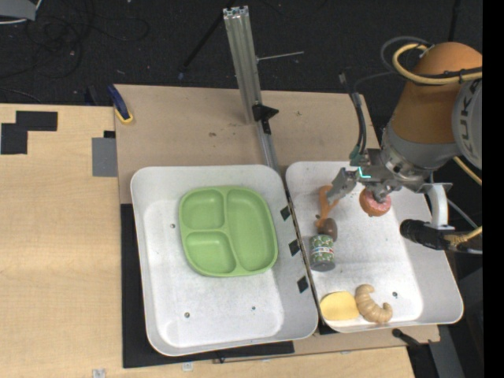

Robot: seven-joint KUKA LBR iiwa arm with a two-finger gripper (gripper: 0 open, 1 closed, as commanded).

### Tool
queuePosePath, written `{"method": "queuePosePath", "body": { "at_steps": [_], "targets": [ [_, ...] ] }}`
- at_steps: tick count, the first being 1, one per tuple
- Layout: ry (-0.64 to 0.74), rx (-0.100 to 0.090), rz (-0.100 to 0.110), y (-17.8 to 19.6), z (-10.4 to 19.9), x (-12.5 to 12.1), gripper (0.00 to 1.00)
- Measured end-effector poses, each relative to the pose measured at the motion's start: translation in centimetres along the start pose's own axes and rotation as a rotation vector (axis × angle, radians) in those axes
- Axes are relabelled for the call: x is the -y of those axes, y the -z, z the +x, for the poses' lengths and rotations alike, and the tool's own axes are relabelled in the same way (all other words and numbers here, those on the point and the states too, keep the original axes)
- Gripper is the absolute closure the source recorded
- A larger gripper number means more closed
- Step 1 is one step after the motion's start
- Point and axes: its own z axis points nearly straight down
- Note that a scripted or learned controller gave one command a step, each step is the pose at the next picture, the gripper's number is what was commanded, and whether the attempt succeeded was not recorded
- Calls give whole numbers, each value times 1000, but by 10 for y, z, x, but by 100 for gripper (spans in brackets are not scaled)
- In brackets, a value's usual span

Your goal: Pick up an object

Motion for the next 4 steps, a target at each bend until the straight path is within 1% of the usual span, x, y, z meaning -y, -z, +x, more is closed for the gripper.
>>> {"method": "queuePosePath", "body": {
  "at_steps": [1,2,3,4],
  "targets": [
    [0,0,-2,1,0,-1,0],
    [-1,0,4,-46,-2,-7,0],
    [-3,-1,5,-94,7,-3,0],
    [-3,2,-7,-130,6,-5,0]
  ]
}}
